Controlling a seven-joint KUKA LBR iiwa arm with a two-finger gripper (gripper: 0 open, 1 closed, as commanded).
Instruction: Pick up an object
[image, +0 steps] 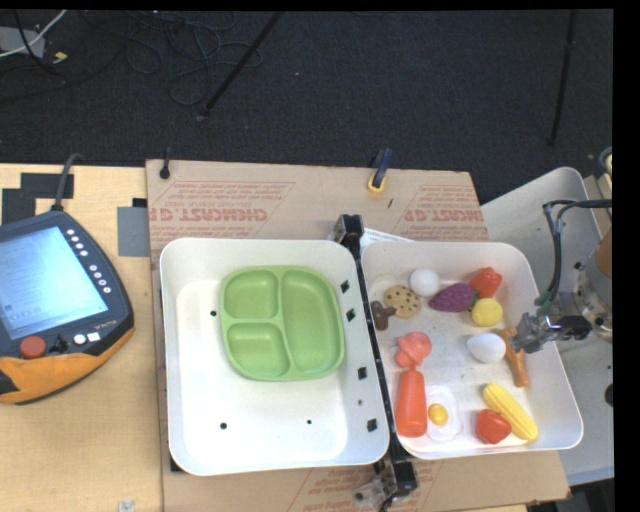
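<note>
So far nothing is lifted: the gripper (530, 330) sits at the right bin's (555, 400) edge near the carrot (516, 362); its grip state cannot be told. Picking remains.

End effector (530, 333) low at right side of frame, reaching leftward; arm mostly out of frame.
</note>
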